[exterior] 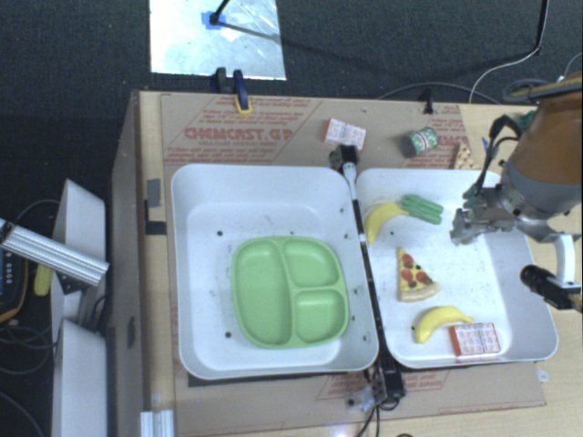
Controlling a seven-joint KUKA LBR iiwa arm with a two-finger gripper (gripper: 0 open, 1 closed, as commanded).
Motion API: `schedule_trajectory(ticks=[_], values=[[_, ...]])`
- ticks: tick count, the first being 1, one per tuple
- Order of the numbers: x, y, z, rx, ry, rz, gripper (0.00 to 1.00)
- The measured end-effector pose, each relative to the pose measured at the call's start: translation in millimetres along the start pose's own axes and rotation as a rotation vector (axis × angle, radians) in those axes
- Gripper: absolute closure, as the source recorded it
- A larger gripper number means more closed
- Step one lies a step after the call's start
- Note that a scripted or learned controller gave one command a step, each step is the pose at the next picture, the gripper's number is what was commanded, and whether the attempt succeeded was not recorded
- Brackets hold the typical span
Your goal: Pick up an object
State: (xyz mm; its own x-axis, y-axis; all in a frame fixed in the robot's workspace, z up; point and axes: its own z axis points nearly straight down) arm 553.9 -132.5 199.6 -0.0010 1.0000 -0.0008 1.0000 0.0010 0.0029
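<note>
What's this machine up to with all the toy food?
A robot arm reaches in from the right, its gripper hovering over the right bin. That bin holds two bananas, a green piece, a pizza slice and a small red card. The left bin holds a green divided plate. Nothing looks picked up yet.

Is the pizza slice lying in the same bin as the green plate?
No, the pizza slice lies in the right bin, while the green plate sits in the left bin.

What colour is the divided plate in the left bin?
Light green, seen in the camera view: the divided plate.
</note>
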Motion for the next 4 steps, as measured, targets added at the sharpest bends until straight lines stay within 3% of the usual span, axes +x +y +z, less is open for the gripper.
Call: schedule_trajectory(ticks=[1,3,4], values=[[0,0,0,0.001,0.000,0.000,0.00],[45,-9,112,0.004,0.001,-0.002,0.00],[44,-8,101,-0.001,0.001,-0.003,1.00]])
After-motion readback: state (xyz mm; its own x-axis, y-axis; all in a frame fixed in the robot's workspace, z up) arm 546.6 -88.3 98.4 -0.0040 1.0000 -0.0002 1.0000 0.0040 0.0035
